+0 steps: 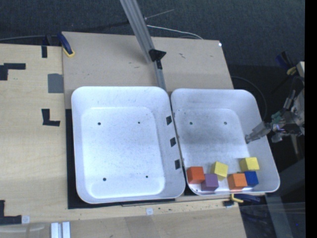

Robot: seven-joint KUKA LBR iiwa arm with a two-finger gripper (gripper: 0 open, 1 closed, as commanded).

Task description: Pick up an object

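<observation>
The right bin (pixel 218 103) holds six small blocks crowded along its near wall: an orange block (pixel 195 174), a purple block (pixel 210 181), a yellow block (pixel 220 169), a second orange block (pixel 237 180), a blue block (pixel 251 178) and a second yellow block (pixel 249 163). The left bin (pixel 119 103) sits just beside it, their rims touching. The gripper (pixel 255 133) hovers at the right bin's right rim, above and apart from the blocks; whether it is released or clenched cannot be told at this size, and nothing shows in its grasp. The blocks look like rigid, light cubes with flat faces, likely smooth enough to slip if pinched off-centre, but not fragile; a squeeze across two opposite flat faces should serve. The yellow block near the middle and the orange one at the left end of the row look easiest to reach, with free space on at least one side. The blue and second orange blocks touch each other and sit close to the curved wall, which may crowd the descent. The far part of the bin floor offers plenty of open room for approach.
</observation>
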